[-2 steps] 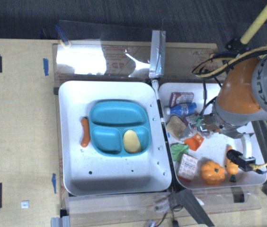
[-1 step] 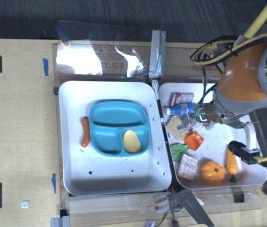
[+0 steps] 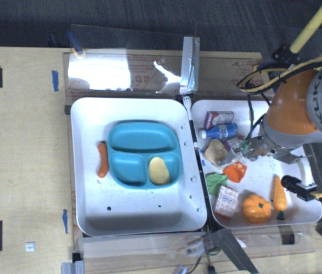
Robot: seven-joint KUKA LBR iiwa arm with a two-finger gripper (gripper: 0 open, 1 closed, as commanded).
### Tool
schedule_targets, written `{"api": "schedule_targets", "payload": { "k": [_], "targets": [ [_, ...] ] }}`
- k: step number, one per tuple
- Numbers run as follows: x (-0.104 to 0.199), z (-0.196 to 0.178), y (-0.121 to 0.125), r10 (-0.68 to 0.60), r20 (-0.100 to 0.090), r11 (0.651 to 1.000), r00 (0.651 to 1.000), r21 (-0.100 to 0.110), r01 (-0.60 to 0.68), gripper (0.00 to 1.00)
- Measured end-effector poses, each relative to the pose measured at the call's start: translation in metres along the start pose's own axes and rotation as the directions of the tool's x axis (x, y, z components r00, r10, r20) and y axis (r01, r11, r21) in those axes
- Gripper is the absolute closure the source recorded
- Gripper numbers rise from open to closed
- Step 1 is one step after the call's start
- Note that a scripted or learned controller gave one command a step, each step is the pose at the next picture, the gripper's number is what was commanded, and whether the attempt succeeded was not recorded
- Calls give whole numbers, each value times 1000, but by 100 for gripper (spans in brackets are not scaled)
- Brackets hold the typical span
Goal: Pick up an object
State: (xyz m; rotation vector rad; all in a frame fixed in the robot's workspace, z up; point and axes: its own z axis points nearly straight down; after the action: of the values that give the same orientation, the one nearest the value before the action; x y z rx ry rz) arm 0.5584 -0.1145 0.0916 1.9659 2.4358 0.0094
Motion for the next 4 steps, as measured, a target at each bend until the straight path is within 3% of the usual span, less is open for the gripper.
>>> {"api": "schedule_targets", "payload": {
  "k": [1, 2, 3, 4],
  "targets": [
    [2, -11, 2, 0, -3, 1000, 1000, -5, 0, 100],
    [-47, 3, -66, -285, -3, 959, 959, 6, 285, 100],
    [18, 3, -25, 14, 1, 1000, 1000, 1, -14, 100],
    [58, -142, 28, 130, -4, 992, 992, -1, -130, 100]
  ]
}}
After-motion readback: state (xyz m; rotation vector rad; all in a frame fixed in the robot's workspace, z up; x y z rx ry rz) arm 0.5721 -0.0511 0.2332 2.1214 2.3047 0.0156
